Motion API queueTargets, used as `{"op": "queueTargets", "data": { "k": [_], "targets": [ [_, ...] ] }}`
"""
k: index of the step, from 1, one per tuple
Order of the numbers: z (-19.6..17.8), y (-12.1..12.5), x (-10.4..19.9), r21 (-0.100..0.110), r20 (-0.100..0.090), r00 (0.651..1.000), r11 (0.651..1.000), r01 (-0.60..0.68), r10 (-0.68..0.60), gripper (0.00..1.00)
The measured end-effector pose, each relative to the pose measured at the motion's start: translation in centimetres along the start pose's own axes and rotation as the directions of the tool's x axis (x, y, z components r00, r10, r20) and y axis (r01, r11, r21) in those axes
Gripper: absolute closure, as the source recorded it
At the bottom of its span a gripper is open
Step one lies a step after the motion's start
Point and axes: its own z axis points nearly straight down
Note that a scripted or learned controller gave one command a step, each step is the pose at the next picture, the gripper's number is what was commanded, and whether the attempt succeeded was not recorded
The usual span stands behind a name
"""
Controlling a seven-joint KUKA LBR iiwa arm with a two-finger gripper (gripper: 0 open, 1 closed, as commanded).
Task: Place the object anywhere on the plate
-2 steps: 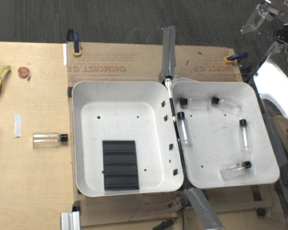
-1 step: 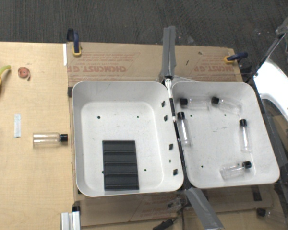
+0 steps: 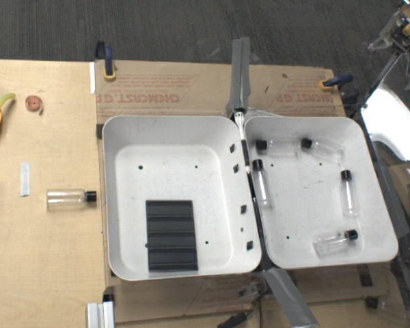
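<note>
Camera view: 5 clear vials lie untouched in the right bin; dark ridged plate waits in the left bin. Gripper state: cannot tell. Next: grasp 1 vial.

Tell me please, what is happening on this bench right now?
Nothing is being handled at this moment. Two white bins sit side by side. The left bin holds a dark ribbed plate near its front. The right bin holds several clear vials with black caps, one of them at the front right, others along the back and the sides. None of them is on the plate yet, so the placing is not yet done. One more vial lies on the wooden bench, left of the bins.
</note>
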Motion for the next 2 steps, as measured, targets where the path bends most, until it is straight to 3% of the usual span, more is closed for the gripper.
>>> {"op": "queueTargets", "data": {
  "k": [1,2],
  "targets": [
    [0.1,4.2,-6.3,0.001,0.001,0.978,0.978,-0.206,0.206,0.00],
    [0.0,-1.7,0.4,0.000,-0.002,0.934,0.934,-0.358,0.358,0.00]
  ]
}}
